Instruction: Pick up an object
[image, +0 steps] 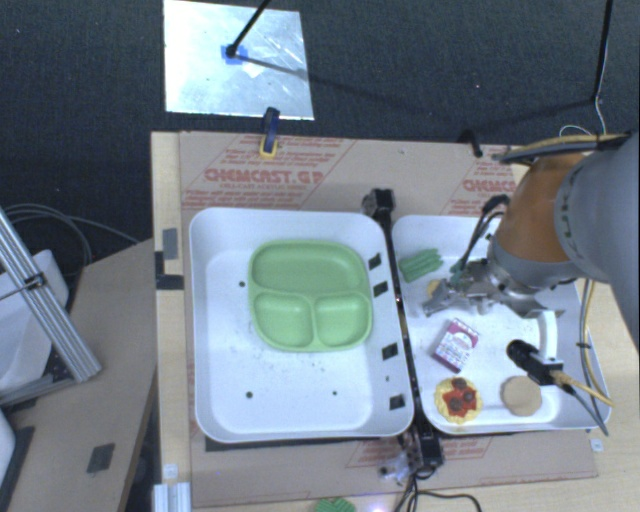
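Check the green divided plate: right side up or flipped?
Right side up. The green plate in the left bin shows three recessed compartments facing the camera.

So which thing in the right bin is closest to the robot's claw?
The green ridged piece, at the bin's upper left, lies beside the gripper. The pink box, pizza and cookie lie lower down.

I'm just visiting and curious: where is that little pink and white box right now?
The pink and white box lies in the right bin, near its middle, just below the gripper and above the small pizza-like disc.
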